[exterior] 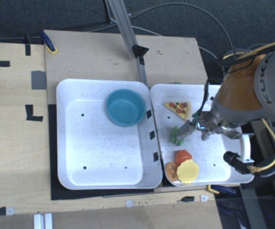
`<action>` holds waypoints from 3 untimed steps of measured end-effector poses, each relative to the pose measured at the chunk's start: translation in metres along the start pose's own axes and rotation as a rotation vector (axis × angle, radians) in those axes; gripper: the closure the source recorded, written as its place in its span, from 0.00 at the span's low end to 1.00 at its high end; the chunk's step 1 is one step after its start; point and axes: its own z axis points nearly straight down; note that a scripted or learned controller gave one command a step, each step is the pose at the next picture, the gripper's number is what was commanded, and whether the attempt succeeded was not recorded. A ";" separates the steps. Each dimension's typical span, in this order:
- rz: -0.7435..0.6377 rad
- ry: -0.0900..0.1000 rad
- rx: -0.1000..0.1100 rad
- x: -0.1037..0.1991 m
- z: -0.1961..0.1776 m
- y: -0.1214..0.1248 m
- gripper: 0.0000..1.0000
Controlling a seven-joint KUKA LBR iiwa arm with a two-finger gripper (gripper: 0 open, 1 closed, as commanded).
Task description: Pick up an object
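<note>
Gripper [179, 133] at green toy [176, 136] (right bin [223, 173])

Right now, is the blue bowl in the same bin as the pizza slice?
No, the blue bowl sits in the left bin, while the pizza slice lies in the right bin.

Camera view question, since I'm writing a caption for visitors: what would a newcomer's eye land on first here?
Probably the blue bowl, alone at the back of the left bin. Next, the grey and orange arm reaching in from the right, its gripper low over a green toy in the right bin. Around it lie a pizza slice and, near the front rim, red, yellow and orange toy foods.
</note>
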 end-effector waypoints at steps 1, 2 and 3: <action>0.000 0.000 0.001 -0.003 0.063 -0.002 0.00; -0.001 0.000 -0.004 -0.002 0.050 -0.001 1.00; -0.001 -0.001 -0.010 0.000 -0.012 0.000 1.00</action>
